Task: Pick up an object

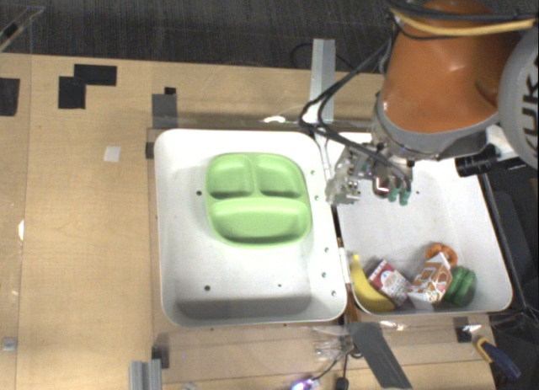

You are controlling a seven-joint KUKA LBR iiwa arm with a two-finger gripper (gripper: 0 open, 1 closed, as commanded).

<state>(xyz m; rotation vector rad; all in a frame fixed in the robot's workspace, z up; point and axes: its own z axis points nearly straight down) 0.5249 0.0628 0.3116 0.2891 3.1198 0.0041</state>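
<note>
Arm poised over the top edge of the right bin, objects heaped at its lower edge.

I see the two-finger gripper point(375, 179) hanging under the grey arm with the orange band point(438, 60), above the upper left part of the shallow white right bin point(472, 211), close to the wall it shares with the shallow white left bin point(181, 237); I cannot tell how the tool is set. Nothing sits between it and the bin floor that I can make out. A yellow banana point(367, 287), a small red-and-white carton point(388, 280), an orange-and-white packet point(432, 279) and a green rounded object point(461, 285) lie clustered together along the right bin's lower edge, well apart from the gripper. A light green plastic divided tray point(257, 197) rests in the left bin.
</note>
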